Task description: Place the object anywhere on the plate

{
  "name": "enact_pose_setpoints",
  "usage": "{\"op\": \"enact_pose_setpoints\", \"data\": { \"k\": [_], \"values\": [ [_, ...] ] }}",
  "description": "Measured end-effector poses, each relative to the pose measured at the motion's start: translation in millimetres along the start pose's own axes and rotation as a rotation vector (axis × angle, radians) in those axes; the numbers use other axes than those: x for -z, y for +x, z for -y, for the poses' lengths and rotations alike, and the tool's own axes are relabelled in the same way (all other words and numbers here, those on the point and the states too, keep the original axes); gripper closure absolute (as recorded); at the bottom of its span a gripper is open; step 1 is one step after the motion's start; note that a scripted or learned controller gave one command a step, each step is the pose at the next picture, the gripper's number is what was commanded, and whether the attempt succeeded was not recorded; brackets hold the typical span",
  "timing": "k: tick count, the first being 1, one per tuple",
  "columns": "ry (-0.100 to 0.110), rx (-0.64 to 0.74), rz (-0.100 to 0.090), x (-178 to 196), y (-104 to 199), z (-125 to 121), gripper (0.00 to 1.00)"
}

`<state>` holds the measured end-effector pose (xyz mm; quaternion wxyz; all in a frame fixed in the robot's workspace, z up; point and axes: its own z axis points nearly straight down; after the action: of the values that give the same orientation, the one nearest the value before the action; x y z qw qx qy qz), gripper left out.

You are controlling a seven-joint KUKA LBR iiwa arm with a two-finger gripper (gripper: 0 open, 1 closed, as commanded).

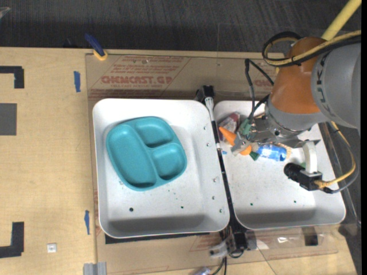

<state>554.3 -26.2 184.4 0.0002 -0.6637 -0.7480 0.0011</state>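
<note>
**Arm low over the right bin, plate waiting in the left**

The teal plate (146, 151) lies in the left bin (112, 211), with nothing on it. The small things to be moved sit in the right bin (287, 208), near its upper left corner: an orange piece (228, 135), a blue piece (271, 152) and a reddish one (231, 121), close together. They look light and hard, probably slippery plastic; a hold across the narrow middle should serve best. The gripper (256, 132) hangs right over them, but whether it grasps anything cannot be told.
</note>
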Motion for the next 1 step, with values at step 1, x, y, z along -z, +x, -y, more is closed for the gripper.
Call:
{"op": "enact_pose_setpoints", "data": {
  "k": [1],
  "values": [
    [-0.003, -0.249, 0.001, 25.4, -17.3, -58.6, 1.0]
  ]
}}
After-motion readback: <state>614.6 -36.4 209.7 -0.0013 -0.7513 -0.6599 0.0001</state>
